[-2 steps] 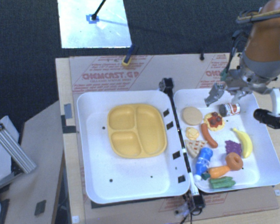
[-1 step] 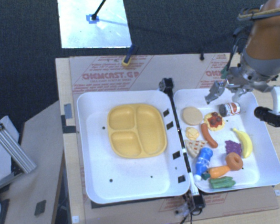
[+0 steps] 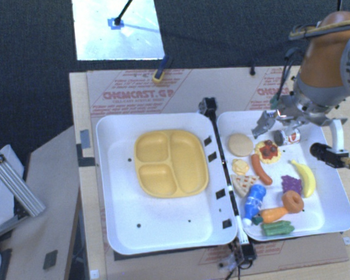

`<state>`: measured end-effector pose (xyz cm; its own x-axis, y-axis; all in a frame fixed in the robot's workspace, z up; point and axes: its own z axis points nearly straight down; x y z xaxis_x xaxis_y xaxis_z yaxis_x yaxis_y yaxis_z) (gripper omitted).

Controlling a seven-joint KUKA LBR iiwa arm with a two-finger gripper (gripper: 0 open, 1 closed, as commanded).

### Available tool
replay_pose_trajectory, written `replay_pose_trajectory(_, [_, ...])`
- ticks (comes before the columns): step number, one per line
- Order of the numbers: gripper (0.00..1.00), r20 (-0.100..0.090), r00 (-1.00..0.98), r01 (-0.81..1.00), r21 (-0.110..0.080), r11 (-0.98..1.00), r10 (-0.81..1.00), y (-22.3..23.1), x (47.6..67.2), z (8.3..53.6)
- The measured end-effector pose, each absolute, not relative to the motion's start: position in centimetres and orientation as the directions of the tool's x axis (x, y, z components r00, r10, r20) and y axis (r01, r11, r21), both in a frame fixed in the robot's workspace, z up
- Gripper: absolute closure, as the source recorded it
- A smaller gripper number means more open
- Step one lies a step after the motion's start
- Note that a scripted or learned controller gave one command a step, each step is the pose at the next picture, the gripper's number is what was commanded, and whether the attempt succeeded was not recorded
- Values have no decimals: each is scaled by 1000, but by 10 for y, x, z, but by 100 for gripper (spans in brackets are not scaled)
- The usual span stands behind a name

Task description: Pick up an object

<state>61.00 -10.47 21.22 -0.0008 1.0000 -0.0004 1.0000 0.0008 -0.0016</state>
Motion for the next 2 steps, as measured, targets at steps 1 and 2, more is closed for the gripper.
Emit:
replay_pose_trajectory(1, [0, 0, 0, 1000, -3, 0, 1000, -113, 615, 163])
replay_pose_trajectory(2, [0, 1, -1, 1000, -2, 1, 1000, -107, 614, 119])
